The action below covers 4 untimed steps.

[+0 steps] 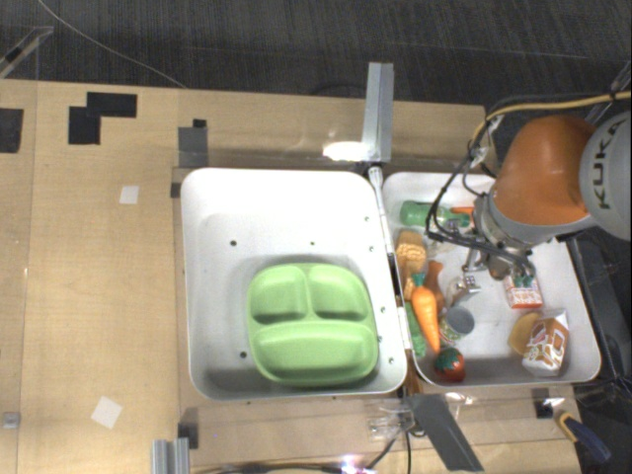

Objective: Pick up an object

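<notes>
Camera view shows you, leftmost, a green three-compartment plastic tray (pixel 312 322) lying alone in the left white bin (pixel 212 215). To the tray's right, the right white bin (pixel 583 349) holds a crowded heap: an orange plastic carrot (pixel 426 311), a red tomato-like ball (pixel 451 364), a grey disc (pixel 460 320), and a brown-and-white snack packet (pixel 542 341). Hovering right of the carrot, the gripper (pixel 474 275) could clip a neighbour or close on nothing, since pieces lie touching. You cannot tell its fingers' state.

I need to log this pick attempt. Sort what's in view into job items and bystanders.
Job items: claw; right bin with carrot, tomato, snack pouch, small carton, green bottle.

Bystanders: left bin; green divided tray.
</notes>
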### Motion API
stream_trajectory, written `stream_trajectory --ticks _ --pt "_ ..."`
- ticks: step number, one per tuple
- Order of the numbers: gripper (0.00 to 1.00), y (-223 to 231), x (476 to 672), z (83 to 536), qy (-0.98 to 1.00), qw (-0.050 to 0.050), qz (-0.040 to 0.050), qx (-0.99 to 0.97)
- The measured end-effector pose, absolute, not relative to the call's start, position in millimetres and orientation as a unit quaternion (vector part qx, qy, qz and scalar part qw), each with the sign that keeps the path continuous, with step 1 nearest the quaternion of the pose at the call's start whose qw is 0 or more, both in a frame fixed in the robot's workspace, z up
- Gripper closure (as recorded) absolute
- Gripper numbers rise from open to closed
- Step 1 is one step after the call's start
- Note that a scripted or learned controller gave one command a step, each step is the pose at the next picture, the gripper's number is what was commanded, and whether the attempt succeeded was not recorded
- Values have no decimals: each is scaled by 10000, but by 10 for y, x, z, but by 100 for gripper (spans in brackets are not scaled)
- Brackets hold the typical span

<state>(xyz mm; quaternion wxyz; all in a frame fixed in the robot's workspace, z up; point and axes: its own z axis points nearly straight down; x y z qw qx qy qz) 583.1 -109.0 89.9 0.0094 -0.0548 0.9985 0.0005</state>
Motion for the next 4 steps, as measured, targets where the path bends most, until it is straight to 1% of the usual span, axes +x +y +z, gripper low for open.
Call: stream_trajectory --ticks 1,2,3,4 --pt "0 -883 5368 911 9989 105 -10 464" --pt "0 -1168 5828 899 9998 86 -7 -152" --pt "0 -1218 5270 909 9985 96 -4 533" --pt "0 -907 5212 913 9981 110 -21 604"
